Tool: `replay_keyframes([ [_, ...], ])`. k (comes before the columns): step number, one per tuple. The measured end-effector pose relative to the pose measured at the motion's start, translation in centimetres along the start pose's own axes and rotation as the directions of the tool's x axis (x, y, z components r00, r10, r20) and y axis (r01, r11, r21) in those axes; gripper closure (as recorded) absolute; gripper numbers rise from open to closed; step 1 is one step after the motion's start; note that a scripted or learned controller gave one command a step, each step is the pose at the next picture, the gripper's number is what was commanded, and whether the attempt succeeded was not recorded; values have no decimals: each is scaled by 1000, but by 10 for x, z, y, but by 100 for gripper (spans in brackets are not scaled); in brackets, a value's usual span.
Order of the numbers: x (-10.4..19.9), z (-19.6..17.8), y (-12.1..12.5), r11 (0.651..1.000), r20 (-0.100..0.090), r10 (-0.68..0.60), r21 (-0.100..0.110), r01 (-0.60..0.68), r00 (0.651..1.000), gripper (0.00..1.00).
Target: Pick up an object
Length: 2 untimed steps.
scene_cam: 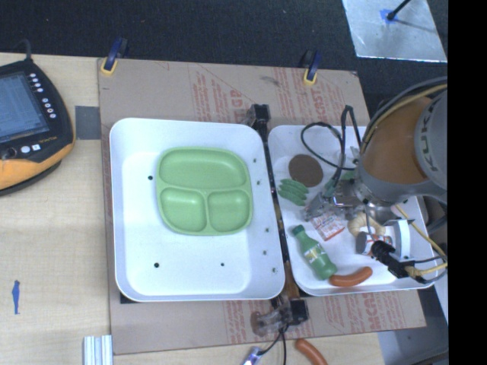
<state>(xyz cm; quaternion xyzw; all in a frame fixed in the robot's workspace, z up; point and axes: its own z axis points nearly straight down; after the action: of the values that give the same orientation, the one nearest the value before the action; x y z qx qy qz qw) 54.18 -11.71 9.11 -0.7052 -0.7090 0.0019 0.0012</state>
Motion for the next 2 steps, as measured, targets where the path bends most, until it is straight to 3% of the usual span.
replay_keyframes([
  [1,-73,-61,72,1000,1,4,-3,-4,1000,0],
  [2,-95,-14,114,1000,-1,1,-1,-1,1000,0],
])
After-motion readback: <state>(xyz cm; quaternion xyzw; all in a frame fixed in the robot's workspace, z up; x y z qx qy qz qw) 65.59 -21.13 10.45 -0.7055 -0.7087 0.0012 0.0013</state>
